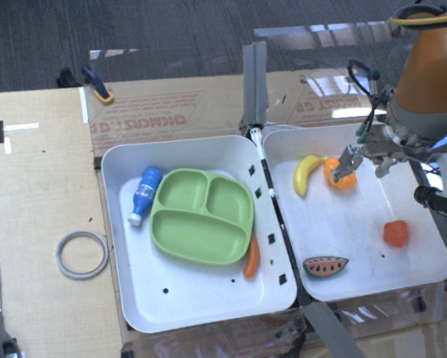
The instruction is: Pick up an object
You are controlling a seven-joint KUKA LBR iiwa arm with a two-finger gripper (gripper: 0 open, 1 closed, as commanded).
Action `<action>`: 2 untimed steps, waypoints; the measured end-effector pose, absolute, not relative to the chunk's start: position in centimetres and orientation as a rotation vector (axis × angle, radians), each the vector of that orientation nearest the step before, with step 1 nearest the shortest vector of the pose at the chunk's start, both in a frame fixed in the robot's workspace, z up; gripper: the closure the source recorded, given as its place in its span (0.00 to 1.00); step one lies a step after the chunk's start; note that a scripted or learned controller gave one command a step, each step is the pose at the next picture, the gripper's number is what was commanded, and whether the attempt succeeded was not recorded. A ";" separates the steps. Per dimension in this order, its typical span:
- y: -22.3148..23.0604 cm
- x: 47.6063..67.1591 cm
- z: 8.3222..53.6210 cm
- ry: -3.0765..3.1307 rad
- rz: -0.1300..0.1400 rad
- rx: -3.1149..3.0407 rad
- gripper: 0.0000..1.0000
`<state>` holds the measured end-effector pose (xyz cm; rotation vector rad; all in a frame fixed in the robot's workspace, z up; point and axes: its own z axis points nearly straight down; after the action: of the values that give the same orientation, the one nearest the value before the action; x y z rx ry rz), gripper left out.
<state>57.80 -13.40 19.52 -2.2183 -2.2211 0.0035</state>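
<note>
The left bin (pixel 128 246) holds a green plate (pixel 202 216), a bottle (pixel 145 193) and a carrot (pixel 251 259), while in the right bin (pixel 359 275) lie a banana (pixel 306 173), a watermelon slice (pixel 326 266) and a tomato (pixel 396 233), and the gripper (pixel 350 165) grasps an orange fruit (pixel 340 176).

Setting: robotics lab or test cell. Evidence: plywood surface (pixel 37 200) carrying two white bins (pixel 124 247) of toy food, flattened cardboard (pixel 170 112) under them, tape roll (pixel 82 253), scissors (pixel 2 345), clamp (pixel 98 85), grey carpet floor (pixel 153 16).

A small orange fruit (pixel 341 175) sits near the top of the right bin (pixel 421 269), just beside a yellow banana (pixel 306 172), with the gripper (pixel 366 161) right over it.
</note>
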 end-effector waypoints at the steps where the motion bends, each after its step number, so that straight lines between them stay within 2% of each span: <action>1: -12.7 64.0 9.2 -2.225 0.001 -2.219 0.00; 2: -12.8 64.0 10.2 -2.227 0.001 -2.219 1.00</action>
<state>64.04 -12.78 10.18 -2.2194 -2.2274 0.0012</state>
